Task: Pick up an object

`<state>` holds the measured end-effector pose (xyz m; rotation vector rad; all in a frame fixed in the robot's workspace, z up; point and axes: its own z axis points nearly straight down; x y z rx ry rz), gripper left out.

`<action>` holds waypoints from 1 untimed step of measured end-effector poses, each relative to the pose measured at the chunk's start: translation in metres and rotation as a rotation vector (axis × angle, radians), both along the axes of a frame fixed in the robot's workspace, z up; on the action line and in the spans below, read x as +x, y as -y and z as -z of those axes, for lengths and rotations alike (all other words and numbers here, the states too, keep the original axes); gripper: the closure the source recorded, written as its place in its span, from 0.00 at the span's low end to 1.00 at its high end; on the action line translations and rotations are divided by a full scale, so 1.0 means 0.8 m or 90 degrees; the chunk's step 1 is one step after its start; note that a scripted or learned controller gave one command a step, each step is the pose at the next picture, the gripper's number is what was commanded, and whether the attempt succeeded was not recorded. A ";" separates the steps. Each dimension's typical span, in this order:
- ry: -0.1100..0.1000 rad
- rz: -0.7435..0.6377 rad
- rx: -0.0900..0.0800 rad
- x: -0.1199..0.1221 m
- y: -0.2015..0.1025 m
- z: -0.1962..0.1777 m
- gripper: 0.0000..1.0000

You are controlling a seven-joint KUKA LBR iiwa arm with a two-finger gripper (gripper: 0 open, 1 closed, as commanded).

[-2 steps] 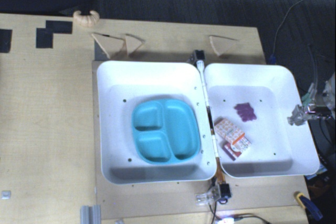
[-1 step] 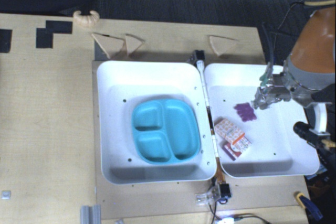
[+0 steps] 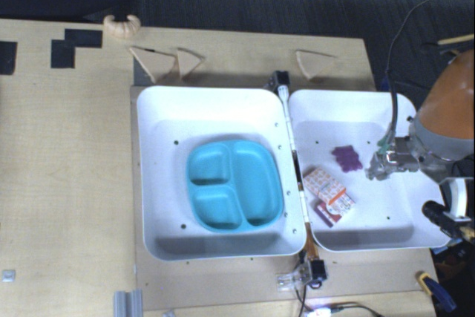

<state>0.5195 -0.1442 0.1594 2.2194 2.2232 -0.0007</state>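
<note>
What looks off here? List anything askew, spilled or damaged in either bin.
Nothing stands out. The blue tray lies flat in the left bin. In the right bin, the purple piece and the small box lie loose, the box turned at a slant.

A small purple object (image 3: 346,157), lumpy and irregular, lies on the floor of the right bin (image 3: 401,230), toward its middle. Near it, toward the bin's left front, lies a flat packet (image 3: 326,188) with a white, orange-patterned face, turned at a slant to the bin's walls. A dark red item (image 3: 326,214) lies touching the packet's front edge, partly under it; its shape is too small to make out.
</note>
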 end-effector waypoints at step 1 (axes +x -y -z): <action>0.001 -0.002 0.000 0.045 -0.023 0.061 1.00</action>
